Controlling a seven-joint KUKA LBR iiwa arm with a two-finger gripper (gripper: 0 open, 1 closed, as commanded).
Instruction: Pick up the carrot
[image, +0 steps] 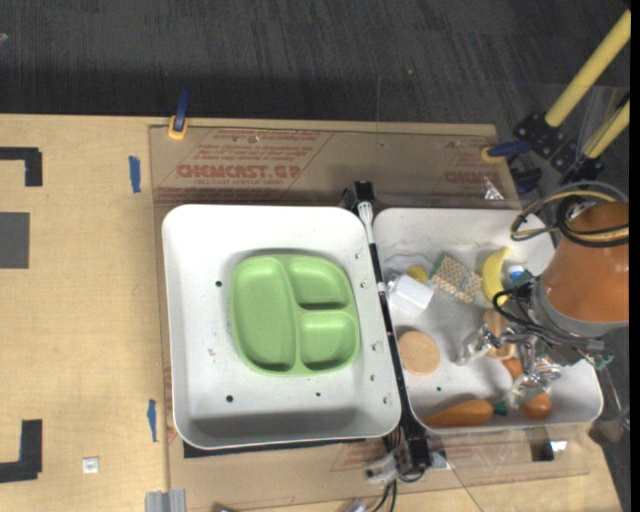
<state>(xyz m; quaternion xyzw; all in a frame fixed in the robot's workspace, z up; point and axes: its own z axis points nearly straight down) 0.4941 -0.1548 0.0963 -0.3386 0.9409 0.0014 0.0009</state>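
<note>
One carrot (460, 412), two bins (190, 330).

A green sectioned tray (295, 312) lies in the bin (190, 300) well apart from the tool; a round tan disc (418, 352), white cup (410, 294) and banana (494, 274) lie near it.

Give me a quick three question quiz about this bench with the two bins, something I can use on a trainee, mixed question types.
1. True or false: the carrot lies in the same bin as the green divided plate.
2. Multiple choice: the carrot rests along which edge of the right bin? A) the edge nearest the camera B) the far edge C) the middle
3. Fill in the blank: the hand hangs above the ____ bin.

Key
1. False; the plate sits in the left bin, the carrot in the right one.
2. A
3. right
</note>
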